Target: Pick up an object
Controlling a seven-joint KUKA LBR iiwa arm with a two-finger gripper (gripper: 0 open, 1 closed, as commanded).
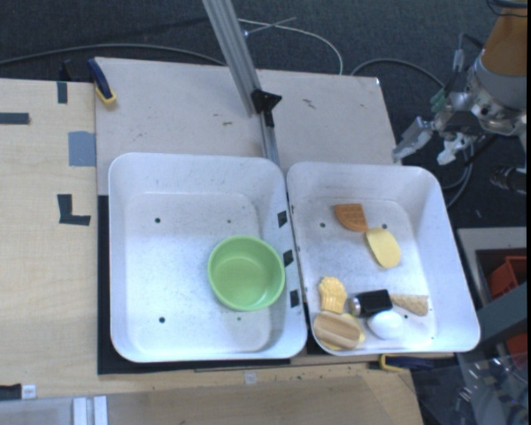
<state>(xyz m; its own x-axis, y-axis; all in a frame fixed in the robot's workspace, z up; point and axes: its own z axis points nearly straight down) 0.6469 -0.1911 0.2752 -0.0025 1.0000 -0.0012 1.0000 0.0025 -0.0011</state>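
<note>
My gripper (427,146) hangs at the upper right, just beyond the far edge of the right bin (442,237). Its two fingers stand apart, open, with nothing between them. In the right bin lie an orange-brown wedge (350,216), a yellow oval piece (383,248), a small yellow ribbed piece (333,294), a black object (371,302), a white round object (388,324), a tan bread-like piece (338,330) and a tan cone-shaped piece (412,305). A green bowl (245,273) sits upright in the left bin (137,237).
A slanted metal pole (234,42) comes down to the joint between the bins. Cables (336,56) run over the dark floor behind the bench. A blue and yellow clamp (102,81) sits at the board's far left corner.
</note>
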